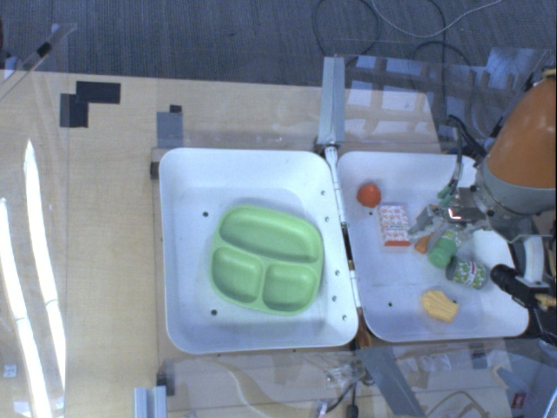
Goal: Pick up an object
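Over right bin (pixel 383 320), pincer (pixel 442 219) above green bottle (pixel 442 249)

This is a robotics lab. A pale plywood worktop (pixel 96 259) carries two shallow white plastic bins (pixel 187 320) fixed side by side between grey aluminium brackets (pixel 331 103). Black square markers (pixel 85 100) are stuck to the wood, loose black cables (pixel 383 7) trail over grey carpet (pixel 191 24), and a grey, orange-banded industrial arm (pixel 522 155) reaches in.
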Available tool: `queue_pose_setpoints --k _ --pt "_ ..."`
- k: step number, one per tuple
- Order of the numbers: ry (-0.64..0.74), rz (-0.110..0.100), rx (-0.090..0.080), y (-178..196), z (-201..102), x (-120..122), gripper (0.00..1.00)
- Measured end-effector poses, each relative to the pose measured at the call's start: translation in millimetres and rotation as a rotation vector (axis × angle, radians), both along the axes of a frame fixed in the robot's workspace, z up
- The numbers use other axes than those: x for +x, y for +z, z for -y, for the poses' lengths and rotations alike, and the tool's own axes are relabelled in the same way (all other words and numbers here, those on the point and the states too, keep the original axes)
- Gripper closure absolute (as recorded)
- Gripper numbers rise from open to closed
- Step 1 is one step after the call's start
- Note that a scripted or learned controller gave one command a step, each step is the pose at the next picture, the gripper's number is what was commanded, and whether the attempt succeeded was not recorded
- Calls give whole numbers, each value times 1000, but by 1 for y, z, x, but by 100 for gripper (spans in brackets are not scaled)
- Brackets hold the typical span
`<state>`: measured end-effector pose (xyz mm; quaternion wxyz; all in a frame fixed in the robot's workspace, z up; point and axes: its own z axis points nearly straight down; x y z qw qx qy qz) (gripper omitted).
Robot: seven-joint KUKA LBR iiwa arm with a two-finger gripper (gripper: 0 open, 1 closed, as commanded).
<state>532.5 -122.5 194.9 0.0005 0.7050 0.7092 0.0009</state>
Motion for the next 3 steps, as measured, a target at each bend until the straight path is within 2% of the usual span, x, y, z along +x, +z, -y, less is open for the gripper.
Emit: queue_pose_setpoints --k 1,2,3 --pt "123 3 -1 -100 -11 38 0" --pt "123 6 -1 -90 -12 39 100" --pt "64 4 -2 -9 -51 104 100"
